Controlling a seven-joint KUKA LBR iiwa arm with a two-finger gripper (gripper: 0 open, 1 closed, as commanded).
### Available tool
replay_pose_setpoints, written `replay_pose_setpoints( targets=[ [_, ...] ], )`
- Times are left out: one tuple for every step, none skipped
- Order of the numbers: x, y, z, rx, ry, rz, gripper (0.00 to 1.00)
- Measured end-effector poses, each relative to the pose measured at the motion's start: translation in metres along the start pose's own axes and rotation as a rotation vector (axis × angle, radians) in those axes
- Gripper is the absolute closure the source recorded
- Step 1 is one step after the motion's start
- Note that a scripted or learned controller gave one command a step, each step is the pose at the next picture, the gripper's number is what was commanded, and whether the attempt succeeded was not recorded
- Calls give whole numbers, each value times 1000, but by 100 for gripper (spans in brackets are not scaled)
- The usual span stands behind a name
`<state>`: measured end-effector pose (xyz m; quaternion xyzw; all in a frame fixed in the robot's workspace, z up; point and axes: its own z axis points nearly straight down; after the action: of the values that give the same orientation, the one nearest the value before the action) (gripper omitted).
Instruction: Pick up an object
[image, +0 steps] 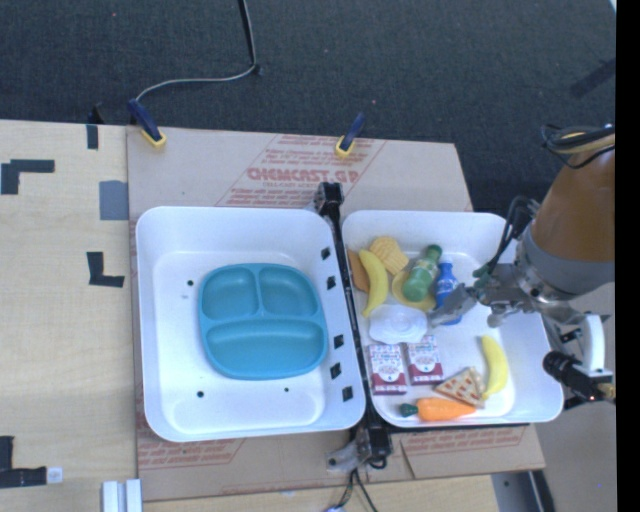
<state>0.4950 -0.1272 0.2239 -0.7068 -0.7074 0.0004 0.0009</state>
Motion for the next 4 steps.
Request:
replay_pose_setpoints(
  targets=[
    [24, 83, 60, 1, 0, -1, 0],
    [31, 140, 116, -22, -2, -3, 0],
    [34, 174, 139, -3, -2, -1, 0],
    [33, 173, 129, 2, -3, -2, 100]
  ],
)
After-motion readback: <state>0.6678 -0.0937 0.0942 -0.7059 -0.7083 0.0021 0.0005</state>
